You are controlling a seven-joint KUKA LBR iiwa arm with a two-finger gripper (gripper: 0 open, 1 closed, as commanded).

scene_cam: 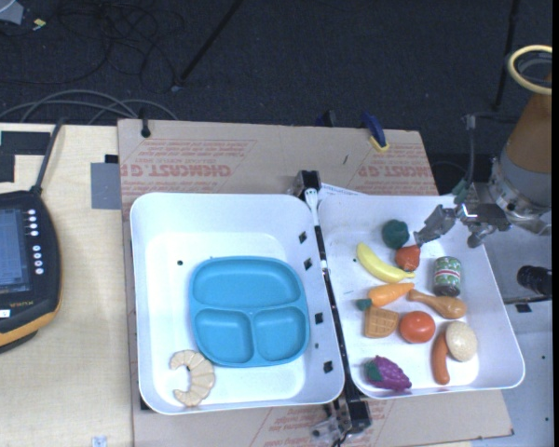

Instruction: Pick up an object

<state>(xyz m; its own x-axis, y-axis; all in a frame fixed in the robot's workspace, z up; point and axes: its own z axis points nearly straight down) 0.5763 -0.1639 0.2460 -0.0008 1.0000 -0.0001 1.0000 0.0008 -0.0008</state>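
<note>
The tool (447, 220) hovers over the upper part of the right bin (503, 343), reaching in from about three o'clock, and whether it is open or closed cannot be told at this slant and blur. Nothing can be seen gripped in it.

The candidates for picking lie crowded in that bin. A dark green piece (395, 232) sits at roughly eleven o'clock of the pile, with a small red piece (408, 258) touching the banana (380, 264) just below it. A green-labelled can (447, 275) stands at about two o'clock of the cluster. Lower down lie a carrot (389, 294), a drumstick (438, 304), a waffle-like wedge (380, 322), a tomato (416, 326), an egg (462, 341), a sausage (440, 358) and purple grapes (388, 372).

The chief risk is the crowding: a descent near the red piece could land on the banana too, so the tool would shove both aside or close on a rounded edge that squirts out. The can (upright, and probably easy to topple) stands just beside the approach path, and a sideways nudge could roll it into the drumstick. Smooth, rounded toys such as the tomato and egg would likely slip from a grasp that is off-centre.

In the left bin (158, 240) lie a blue divided plate (249, 308) and a croissant (194, 377) at seven o'clock, well apart from the tool.
</note>
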